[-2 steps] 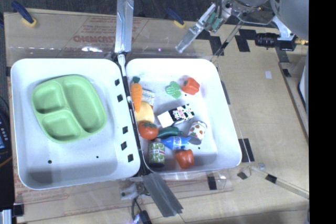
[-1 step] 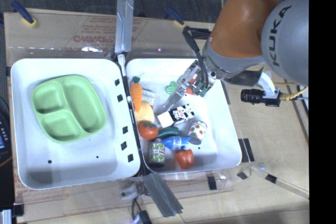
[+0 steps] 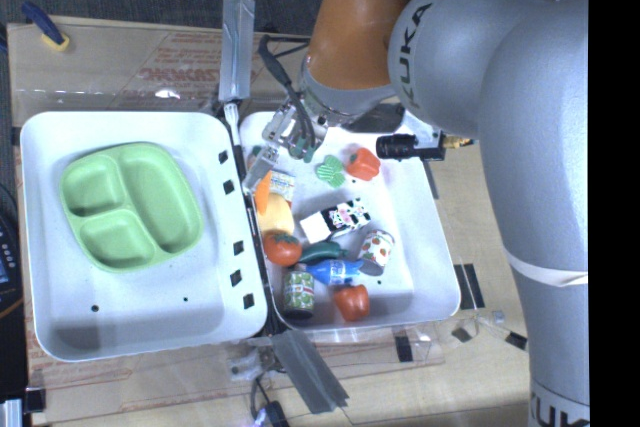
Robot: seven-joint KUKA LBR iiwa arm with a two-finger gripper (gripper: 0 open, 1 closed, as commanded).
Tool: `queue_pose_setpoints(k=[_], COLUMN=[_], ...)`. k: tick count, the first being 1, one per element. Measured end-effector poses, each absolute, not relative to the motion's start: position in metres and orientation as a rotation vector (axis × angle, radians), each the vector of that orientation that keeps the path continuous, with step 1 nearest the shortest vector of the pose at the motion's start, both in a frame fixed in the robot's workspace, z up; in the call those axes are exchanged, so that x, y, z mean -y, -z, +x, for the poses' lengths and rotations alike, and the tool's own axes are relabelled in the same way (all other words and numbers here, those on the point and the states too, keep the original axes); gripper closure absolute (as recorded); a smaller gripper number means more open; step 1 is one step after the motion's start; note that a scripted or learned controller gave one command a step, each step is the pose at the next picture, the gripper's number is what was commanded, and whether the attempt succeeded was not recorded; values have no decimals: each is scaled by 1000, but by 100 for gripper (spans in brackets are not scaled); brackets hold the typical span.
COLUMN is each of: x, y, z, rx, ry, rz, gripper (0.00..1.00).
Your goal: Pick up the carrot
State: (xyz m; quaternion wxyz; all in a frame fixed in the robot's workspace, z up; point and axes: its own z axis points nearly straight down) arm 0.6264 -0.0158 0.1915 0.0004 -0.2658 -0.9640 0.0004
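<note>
Camera view looks down on two white bins set side by side on the worktop. The left bin (image 3: 40,215) carries a green divided plate (image 3: 130,205). The right bin (image 3: 430,245) carries a heap of small toy foods, and the carrot (image 3: 272,207) lies among them at centre frame, against that bin's left wall. It is a short orange piece, lying roughly along the wall, with a tomato-like red piece (image 3: 283,248) touching its lower end and a small white label or wrapper at its upper end.

The claw (image 3: 285,137) hangs just above the carrot's upper end, at the upper left corner of the right bin. Its metal fingers are mixed with glare and clutter, so I cannot tell how wide they stand, and nothing can be seen between them.

By its look the carrot is a light, stiff plastic or rubber toy, smooth and rounded, so it is likely to slip or roll if pinched near a tapered tip. The better hold seems to be across its thick middle, fingers closing crosswise. The wall on one side leaves little room for a finger there.
</note>
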Motion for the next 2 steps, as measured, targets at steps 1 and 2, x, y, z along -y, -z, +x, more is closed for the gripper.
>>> queue_pose_setpoints(k=[1,2], x=[18,19], y=[-193,-192], z=[634,567], rx=[3061,3050], ry=[0,-1], rz=[-728,-752], gripper=[0,0])
